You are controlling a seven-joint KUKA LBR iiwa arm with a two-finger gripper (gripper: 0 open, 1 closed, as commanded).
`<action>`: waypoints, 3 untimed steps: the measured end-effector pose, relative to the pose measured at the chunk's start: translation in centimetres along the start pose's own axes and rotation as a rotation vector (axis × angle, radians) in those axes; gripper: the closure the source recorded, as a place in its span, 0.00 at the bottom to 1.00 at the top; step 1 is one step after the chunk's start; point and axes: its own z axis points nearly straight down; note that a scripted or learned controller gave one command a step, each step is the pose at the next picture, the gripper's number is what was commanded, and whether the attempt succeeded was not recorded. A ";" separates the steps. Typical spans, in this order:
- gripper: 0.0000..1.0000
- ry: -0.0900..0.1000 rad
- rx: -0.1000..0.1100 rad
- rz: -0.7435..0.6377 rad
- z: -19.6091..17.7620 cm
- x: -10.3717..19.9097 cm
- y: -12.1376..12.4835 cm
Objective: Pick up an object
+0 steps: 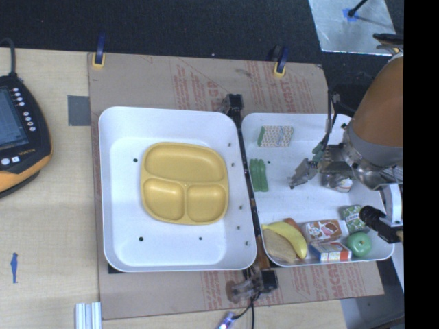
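My gripper point(299, 173) hangs over the middle of the right bin point(302, 125), pointing left, open with nothing between its fingers. Just left of it a green stick-shaped object point(258, 175) lies by the bin's left wall. At the bin's far side rests a small patterned packet point(276, 136). Along the near edge sit a banana point(289, 238), a small printed box point(322, 230), a red and white carton point(334, 254), a green apple point(358, 244) and a green packet point(352, 214).
A yellow divided plate point(184, 182) lies in the left bin point(116, 252). A teach pendant point(17, 139) rests on the bench at far left. Two clamps point(99, 55) point(279, 62) hold the cardboard mat at the back. The arm's orange band point(384, 105) stands over the right bin's right side.
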 end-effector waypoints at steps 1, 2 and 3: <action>0.00 -0.002 -0.001 0.003 5.6 -7.6 7.4; 0.00 -0.004 -0.001 -0.002 11.6 -9.7 10.5; 1.00 -0.005 -0.002 -0.003 10.6 -9.7 10.6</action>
